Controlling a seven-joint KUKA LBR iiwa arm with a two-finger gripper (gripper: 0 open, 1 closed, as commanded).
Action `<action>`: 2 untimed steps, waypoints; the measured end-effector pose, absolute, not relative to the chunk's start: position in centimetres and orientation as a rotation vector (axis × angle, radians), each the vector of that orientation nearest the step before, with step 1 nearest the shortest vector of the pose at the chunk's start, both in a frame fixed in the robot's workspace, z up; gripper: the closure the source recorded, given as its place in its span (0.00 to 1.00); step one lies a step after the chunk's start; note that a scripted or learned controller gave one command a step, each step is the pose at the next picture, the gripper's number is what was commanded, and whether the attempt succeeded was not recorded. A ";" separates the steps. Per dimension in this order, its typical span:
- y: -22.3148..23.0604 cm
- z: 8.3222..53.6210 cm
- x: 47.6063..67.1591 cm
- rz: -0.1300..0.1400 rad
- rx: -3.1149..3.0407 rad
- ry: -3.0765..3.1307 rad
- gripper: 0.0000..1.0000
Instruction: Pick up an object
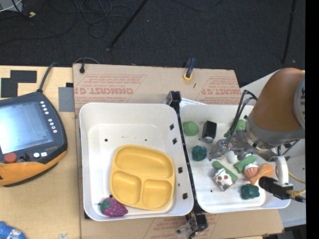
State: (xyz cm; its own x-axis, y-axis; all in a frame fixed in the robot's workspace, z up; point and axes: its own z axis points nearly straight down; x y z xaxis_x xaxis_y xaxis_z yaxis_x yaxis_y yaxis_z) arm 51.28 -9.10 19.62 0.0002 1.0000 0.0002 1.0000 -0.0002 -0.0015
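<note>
My gripper (221,149) hangs low over the right bin (209,205), under the arm's orange band (276,101). Just left of it lies a dark green toy (199,153). A white can with red and green marks (224,178) sits just below it. Behind are a light green ball (190,128) and a small black block (209,129). To the right lie a green piece (245,162), a cone-shaped toy (251,171), an orange piece (267,170) and another dark green toy (250,191). I see nothing held in the gripper.
The left bin (99,123) holds a yellow divided plate (142,177) and a purple grape bunch (113,207) at its front corner. A control pendant (27,131) lies on the bench at far left. Cardboard (129,86) lies behind the bins.
</note>
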 end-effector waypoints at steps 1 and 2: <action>-9.4 8.2 48.5 0.005 -2.220 -2.217 0.00; -9.8 9.8 48.7 0.001 -2.232 -2.208 1.00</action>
State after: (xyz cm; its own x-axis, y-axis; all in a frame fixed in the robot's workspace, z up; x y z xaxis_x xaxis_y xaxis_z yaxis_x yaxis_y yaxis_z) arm 48.65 -9.81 9.84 0.0109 0.9999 0.0008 0.9999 -0.0109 -0.0016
